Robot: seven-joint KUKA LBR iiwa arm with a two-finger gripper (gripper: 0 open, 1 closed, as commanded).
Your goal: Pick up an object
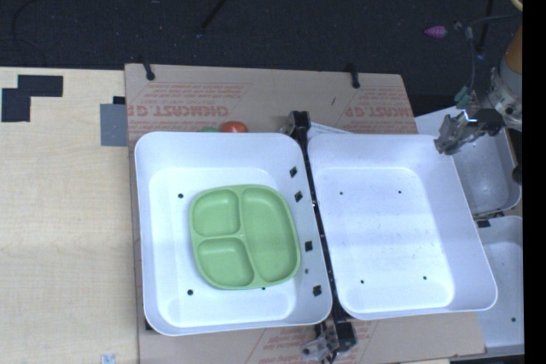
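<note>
A pale green plate [245,236] with 3 compartments, rounded at the corners, lies flat in the left bin [162,183], slightly turned. The right bin [444,226] sits beside it. The gripper [450,135] hangs over the right bin's far right corner; I cannot tell how its jaws stand.

Two bins sat side by side on cardboard sheet [256,98], touching along centre seam. Left bin [162,183] held divided plate [245,235], lying flat in middle, slightly toward near-right. Small round object [234,128] lay on cardboard just behind left bin's far rim. Right bin [461,268] sat right of plate's bin. Gripper [452,135] hovered over right bin's far-right corner, arm entering from right. Wooden bench surface [60,226] lay left of cardboard. Clamps [328,341] sat at near end of seam.
</note>
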